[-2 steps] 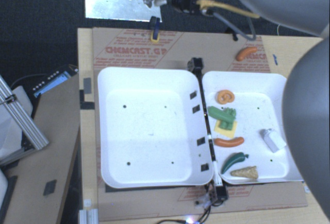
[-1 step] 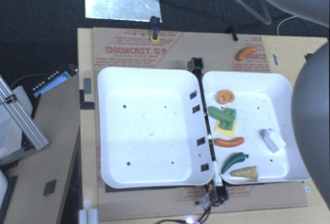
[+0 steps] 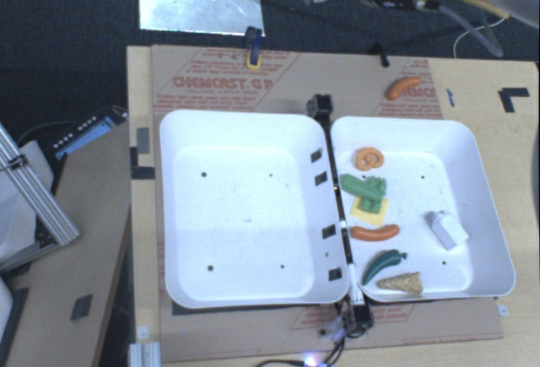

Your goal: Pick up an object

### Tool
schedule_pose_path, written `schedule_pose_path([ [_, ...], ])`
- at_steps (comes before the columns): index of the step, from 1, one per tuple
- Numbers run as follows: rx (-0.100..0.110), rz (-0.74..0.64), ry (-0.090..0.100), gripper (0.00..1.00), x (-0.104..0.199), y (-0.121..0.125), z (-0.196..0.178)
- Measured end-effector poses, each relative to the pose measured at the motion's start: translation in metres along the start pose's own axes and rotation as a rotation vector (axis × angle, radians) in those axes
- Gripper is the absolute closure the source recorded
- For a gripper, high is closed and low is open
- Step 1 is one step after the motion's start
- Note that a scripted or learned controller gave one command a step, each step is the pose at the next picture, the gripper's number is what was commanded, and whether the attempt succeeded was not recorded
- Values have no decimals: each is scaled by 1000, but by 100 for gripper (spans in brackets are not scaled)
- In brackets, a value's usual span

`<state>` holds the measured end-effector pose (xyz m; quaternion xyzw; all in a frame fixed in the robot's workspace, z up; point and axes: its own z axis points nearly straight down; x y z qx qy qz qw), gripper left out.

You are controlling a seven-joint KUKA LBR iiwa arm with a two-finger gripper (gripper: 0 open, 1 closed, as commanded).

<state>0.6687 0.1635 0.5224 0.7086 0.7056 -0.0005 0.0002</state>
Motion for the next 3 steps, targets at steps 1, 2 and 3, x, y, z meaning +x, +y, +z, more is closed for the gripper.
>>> schedule_pose_path([
  [1,-5,-14,4,100,75,-1,-14],
  [2,-2,1,0,100,-7,0,-13],
  [3,15,-8,-2,100,23,-2,214],
])
